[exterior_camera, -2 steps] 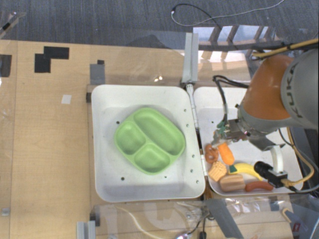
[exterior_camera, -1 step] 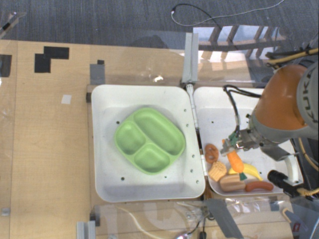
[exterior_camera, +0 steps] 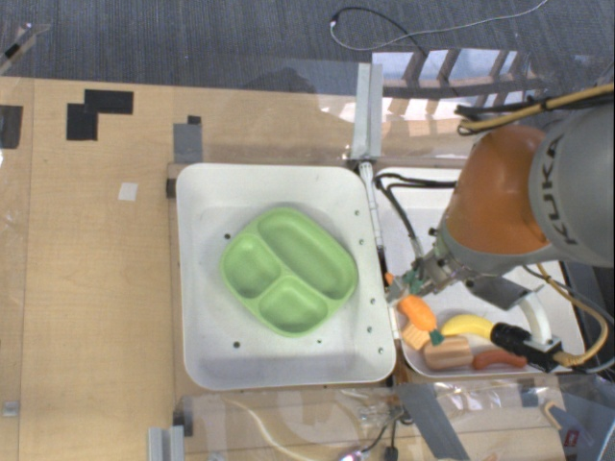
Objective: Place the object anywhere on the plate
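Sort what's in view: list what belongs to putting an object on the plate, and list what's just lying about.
Job:
- plate, green, in the left bin
- toy foods in the right bin: carrot, banana, sausage, brown piece; which one gets picked, I cannot tell
- end effector, above the carrot

Lying about:
- black cable on the floor
- black tape marks on the bench
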Motion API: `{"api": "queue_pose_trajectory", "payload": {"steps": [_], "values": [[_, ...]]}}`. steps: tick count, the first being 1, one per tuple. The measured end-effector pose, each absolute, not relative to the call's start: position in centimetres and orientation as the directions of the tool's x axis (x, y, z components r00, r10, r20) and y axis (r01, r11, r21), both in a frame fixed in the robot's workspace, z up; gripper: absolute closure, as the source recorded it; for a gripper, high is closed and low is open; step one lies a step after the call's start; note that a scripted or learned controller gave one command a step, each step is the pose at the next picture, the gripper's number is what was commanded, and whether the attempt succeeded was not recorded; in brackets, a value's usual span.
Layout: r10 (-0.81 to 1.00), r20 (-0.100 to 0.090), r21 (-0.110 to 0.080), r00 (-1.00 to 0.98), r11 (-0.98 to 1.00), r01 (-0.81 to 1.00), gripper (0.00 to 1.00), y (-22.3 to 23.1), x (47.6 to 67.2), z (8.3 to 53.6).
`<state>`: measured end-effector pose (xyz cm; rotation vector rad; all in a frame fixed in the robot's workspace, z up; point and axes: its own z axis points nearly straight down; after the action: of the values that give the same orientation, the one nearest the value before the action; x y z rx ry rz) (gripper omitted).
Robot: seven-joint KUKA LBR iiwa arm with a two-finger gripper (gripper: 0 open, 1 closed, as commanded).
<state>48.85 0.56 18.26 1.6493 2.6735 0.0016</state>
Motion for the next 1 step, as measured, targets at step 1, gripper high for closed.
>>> {"api": "queue_pose_trajectory", "payload": {"steps": [1], "values": [[0.799,-0.001,0.002,-0.602,0.602,0.799,1.0,6.37,52.98,18.31]]}}
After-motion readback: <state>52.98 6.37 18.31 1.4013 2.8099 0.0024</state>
